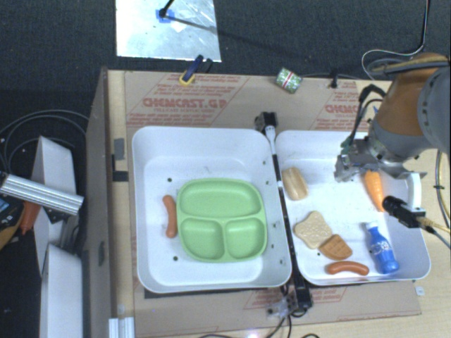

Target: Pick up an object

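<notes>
My gripper [347,167] hangs over the back of the right bin [423,259], just left of an orange carrot [373,189]. A bread roll [294,184] lies to the gripper's left by the bin's left wall. Nearer the front lie a slice of toast [313,229], a brown waffle piece [336,246], a sausage [347,267] and a blue bottle [380,247]. Nothing is seen held in the gripper.
The left bin [151,189] holds a green divided plate [222,218] with a second sausage [169,215] beside it. A black part of the arm [402,212] reaches over the right bin's right side. A small can [288,79] lies on the cardboard behind the bins.
</notes>
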Tool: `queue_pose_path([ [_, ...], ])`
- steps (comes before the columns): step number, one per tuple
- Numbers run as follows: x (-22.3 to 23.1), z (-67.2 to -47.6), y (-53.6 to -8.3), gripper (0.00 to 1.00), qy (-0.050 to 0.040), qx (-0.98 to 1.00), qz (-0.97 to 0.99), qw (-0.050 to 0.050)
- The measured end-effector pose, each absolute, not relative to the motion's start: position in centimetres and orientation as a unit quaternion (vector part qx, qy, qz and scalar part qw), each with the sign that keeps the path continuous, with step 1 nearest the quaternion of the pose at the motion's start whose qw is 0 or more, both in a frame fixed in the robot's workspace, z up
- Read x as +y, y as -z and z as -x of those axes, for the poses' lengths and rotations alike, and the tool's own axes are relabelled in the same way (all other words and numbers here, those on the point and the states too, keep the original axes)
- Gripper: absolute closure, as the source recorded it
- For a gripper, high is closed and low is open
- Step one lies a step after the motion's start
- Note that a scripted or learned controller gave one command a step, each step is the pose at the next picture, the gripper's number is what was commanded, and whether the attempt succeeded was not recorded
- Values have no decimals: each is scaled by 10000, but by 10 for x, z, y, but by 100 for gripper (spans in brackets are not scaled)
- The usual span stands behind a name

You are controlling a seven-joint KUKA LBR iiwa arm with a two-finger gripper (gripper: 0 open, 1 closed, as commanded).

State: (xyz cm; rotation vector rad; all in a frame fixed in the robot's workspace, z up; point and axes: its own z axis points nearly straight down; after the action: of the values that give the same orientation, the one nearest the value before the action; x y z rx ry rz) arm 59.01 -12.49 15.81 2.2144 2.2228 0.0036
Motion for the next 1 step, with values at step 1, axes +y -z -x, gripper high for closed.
queue_pose_path([
  [1,-207,-574,-186,0,-2,7075,-7067,24],
])
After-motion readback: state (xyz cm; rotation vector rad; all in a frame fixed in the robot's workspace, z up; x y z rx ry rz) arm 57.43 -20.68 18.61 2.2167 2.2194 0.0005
